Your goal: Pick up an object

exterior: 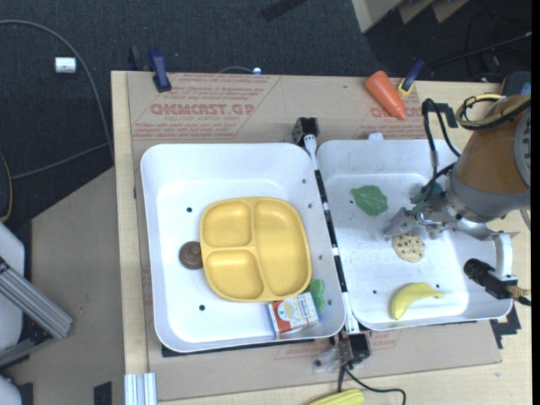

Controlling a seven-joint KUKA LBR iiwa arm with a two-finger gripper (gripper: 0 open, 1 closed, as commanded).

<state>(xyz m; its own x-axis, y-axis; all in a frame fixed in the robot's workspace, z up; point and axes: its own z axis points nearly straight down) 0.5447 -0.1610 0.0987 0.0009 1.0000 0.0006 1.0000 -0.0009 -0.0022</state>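
A dark carpeted floor surrounds the cardboard-topped bench (211, 108), which bears two shallow white bins side by side. The left bin (160, 192) holds a yellow plastic plate with three compartments (253, 249), a small brown round disc (191, 255) touching the plate's left edge, and a small red-and-white carton (293, 315) just beside the plate's lower rim. The right bin (363, 154) holds a flat green leaf-shaped piece (369, 198), a round tan cookie with dark chips (408, 245) and a yellow toy banana (411, 299) near the front wall.

The grey arm with its orange band (494, 163) reaches in from the right, wrist bent down into the right bin, and the gripper (411, 222) sits low just above the cookie, between it and the leaf. I cannot tell how the gripper is set; it blurs into dark metal.

The cookie seems the likeliest target. It lies flat and thin, so a descent slightly off could push it sideways or close above it, gripping nothing. The leaf nearby could get caught instead.
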